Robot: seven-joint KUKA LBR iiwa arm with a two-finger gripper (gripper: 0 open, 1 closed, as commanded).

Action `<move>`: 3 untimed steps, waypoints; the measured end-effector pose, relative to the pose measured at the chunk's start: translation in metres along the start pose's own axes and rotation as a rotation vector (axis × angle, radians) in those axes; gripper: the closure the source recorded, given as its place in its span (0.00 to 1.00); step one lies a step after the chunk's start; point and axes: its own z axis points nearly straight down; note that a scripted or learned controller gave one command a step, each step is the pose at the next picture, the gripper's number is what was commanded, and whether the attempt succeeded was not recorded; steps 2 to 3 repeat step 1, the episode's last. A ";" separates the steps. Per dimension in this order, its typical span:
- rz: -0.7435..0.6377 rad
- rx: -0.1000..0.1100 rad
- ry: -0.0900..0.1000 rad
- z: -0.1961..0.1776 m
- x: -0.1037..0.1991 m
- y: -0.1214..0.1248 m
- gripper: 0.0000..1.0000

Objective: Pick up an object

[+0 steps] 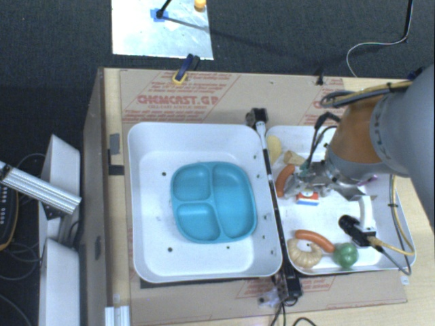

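The gripper (304, 180) sits low in the right bin (391, 267) among the toy food beside a small red-and-white item (308, 197), with nothing visibly lifted yet.

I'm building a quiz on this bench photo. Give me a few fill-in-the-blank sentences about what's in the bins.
The divided plate is coloured ____.
The plate lies in the ____ bin of the picture.
The ball in the right bin is ____.
The plate has ____ compartments.

Missing words: blue; left; green; three
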 end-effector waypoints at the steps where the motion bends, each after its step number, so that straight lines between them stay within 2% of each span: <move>1: -0.002 0.000 0.001 -0.010 0.000 0.000 1.00; 3: -0.002 0.000 0.001 -0.010 0.000 0.000 1.00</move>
